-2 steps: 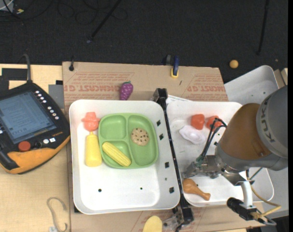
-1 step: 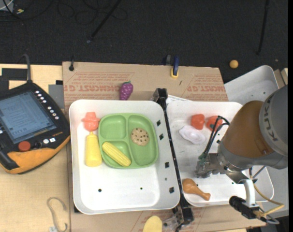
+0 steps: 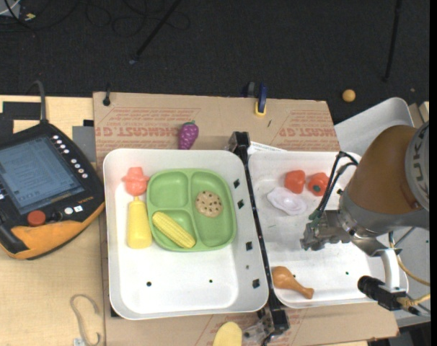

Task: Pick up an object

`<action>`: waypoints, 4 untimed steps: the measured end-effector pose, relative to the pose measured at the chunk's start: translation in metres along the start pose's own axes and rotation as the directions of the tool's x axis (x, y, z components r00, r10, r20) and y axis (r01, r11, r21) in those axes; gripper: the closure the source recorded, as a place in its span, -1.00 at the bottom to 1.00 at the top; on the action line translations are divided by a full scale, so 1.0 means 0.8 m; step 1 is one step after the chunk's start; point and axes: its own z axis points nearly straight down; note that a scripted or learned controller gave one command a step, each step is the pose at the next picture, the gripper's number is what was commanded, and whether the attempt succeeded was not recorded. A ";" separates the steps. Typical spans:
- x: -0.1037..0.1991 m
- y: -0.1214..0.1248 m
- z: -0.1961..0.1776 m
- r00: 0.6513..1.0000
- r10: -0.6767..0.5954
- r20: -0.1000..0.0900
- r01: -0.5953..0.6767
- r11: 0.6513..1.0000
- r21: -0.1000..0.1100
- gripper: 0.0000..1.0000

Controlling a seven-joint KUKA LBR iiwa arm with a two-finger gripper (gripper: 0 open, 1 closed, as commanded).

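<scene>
Dark floor with cables is showing behind the counter (image 3: 53, 114), which is carrying two white bins side by side. From the right, the arm (image 3: 381, 182) is reaching into the right bin (image 3: 334, 280), and its hand (image 3: 314, 238) is hanging low over the bin's middle; whether it is apart or together I cannot tell. Just beside it a white piece (image 3: 287, 202) is lying, with two red pieces (image 3: 306, 182) beyond and a drumstick (image 3: 291, 282) near the front rim. Over in the left bin (image 3: 175, 287) a green tray (image 3: 191, 209) is holding corn (image 3: 173, 229) and a cookie (image 3: 208, 204), with a yellow bottle (image 3: 138, 223) and a pink piece (image 3: 135, 181) alongside. Far left, a pendant (image 3: 38, 186) is resting.
</scene>
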 end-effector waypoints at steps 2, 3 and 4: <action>-0.008 0.000 -0.088 1.000 0.000 -0.001 0.000 1.000 0.002 1.00; 0.049 0.021 -0.077 1.000 -0.004 -0.002 0.004 1.000 0.004 1.00; 0.042 0.030 -0.075 1.000 -0.001 -0.001 0.001 1.000 0.004 1.00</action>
